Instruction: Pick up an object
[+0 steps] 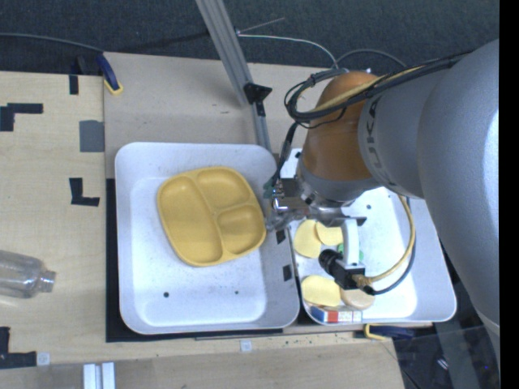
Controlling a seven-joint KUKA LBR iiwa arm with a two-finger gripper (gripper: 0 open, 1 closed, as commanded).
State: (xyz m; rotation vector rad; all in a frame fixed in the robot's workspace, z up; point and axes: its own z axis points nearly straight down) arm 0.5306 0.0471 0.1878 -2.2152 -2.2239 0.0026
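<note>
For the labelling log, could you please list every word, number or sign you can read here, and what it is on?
"UK": dark letters running down the grey arm, likely part of a longer name that is cut off.
Red and blue strip at the right bin's front edge: print is too small to read.
Nothing else carries readable text.

— What do you see in the left bin (pixel 134 217)?
— A yellow divided plate (pixel 211 215), three compartments up, lying flat toward the bin's far right.
— And past that bin's right wall?
— You'll spot pale yellow round pieces (pixel 323 292), partly hidden.
</note>
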